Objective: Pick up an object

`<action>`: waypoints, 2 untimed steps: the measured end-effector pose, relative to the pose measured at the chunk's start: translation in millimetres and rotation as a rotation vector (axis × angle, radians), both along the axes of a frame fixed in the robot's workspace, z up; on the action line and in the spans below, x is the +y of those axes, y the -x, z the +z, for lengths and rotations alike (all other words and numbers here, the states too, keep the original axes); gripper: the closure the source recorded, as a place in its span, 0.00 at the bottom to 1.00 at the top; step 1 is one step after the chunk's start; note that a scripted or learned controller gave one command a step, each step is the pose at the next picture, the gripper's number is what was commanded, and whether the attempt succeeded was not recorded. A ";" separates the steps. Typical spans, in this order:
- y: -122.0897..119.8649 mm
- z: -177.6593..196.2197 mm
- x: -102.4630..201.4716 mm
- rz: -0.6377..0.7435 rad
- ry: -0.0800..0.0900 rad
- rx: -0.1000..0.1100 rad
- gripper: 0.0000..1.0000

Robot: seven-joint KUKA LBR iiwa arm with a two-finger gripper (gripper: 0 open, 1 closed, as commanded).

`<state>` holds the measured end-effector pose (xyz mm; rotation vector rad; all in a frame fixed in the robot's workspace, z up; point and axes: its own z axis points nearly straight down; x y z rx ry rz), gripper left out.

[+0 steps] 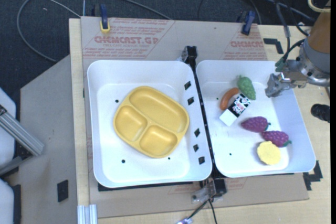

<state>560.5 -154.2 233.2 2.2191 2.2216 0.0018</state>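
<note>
The right bin (294, 113) holds a green leafy vegetable toy (245, 86), an orange carrot-like piece (229, 97), a small black and white carton (235, 109), two purple grape bunches (255, 124) (276, 137) and a yellow lemon-like toy (269, 153). My gripper (276, 84) hangs over the upper right part of this bin, to the right of the green toy and apart from it. Nothing shows between its fingers.
The left bin (100, 113) holds a yellow divided plate (151, 120). A black divider with clips (195, 107) runs between the bins. Blue clamps (104, 18) (247, 22) hold the cardboard board at the back. Cables lie on the dark floor behind.
</note>
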 end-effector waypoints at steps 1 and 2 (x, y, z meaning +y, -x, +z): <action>-15.5 4.2 53.9 0.005 -0.002 0.000 1.00; -27.5 -4.8 107.9 0.004 -0.002 0.002 1.00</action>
